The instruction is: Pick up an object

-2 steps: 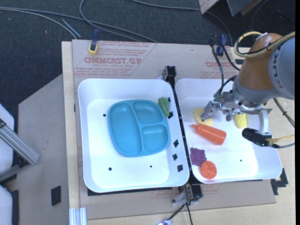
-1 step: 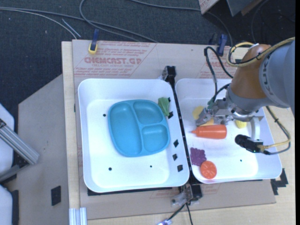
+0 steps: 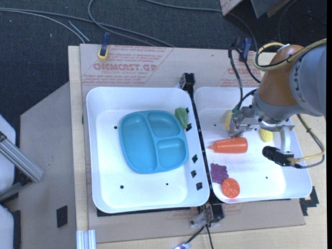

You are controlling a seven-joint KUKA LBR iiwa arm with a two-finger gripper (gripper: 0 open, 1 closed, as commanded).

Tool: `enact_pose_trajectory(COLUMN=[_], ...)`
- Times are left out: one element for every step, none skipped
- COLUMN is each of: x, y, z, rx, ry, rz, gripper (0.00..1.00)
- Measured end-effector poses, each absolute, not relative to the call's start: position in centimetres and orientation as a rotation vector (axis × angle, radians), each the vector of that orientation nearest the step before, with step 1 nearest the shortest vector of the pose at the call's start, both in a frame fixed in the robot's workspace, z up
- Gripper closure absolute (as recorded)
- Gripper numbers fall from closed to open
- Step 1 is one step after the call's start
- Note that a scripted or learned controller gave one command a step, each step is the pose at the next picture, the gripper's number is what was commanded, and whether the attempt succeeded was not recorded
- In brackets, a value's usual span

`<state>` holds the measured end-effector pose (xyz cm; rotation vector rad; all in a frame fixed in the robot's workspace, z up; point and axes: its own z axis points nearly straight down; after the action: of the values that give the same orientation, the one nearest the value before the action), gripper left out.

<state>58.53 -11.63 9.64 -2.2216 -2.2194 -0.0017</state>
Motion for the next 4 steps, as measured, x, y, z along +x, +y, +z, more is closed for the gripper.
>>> enact_pose_trajectory(x=[57.6, 57.8, 58.7, 59.9], y=[-11.9, -11.9, -6.6, -1.6], z=[15.2, 20.5, 22.1, 23.2], rx=[-2.225, -2.223, -2.215, -2.216], ry=[-2.223, -2.226, -2.229, -2.228], rz=[-0.004, -0.005, -0.005, -0.004], gripper=[1.00, 1.00, 1.00, 1.00])
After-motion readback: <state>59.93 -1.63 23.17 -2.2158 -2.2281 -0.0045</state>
